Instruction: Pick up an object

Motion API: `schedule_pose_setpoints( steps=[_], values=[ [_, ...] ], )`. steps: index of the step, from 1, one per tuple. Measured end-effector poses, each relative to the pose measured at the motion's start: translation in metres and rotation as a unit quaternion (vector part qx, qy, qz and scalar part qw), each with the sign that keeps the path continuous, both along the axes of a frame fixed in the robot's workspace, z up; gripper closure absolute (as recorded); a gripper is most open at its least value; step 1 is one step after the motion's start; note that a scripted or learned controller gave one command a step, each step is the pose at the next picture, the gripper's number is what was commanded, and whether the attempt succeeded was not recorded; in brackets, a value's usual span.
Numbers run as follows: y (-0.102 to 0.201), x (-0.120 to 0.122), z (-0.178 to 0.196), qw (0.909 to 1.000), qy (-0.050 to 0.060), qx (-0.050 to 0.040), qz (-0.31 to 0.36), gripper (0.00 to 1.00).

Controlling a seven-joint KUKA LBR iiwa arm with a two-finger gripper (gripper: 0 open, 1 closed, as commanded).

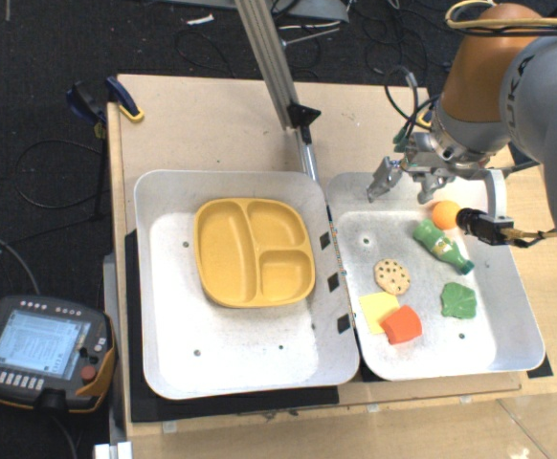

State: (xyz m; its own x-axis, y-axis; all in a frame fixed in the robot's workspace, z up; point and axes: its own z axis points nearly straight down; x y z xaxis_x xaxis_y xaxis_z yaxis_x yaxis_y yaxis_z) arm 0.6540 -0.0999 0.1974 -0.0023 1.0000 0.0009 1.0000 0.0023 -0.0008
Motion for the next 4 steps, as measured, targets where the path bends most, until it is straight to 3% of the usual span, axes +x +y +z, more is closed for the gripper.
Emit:
schedule_pose_setpoints(
  steps=[1,3,4],
  values=[
    [0.0,0.0,0.0,1.0,0.0,-0.0001,0.0,0.0],
    [-0.003,-0.011,-0.105,1.0,0.002,-0.0005,-0.001,0.0],
    [-0.003,-0.01,-0.092,1.0,-0.001,-0.0008,-0.001,1.0]
  ],
)
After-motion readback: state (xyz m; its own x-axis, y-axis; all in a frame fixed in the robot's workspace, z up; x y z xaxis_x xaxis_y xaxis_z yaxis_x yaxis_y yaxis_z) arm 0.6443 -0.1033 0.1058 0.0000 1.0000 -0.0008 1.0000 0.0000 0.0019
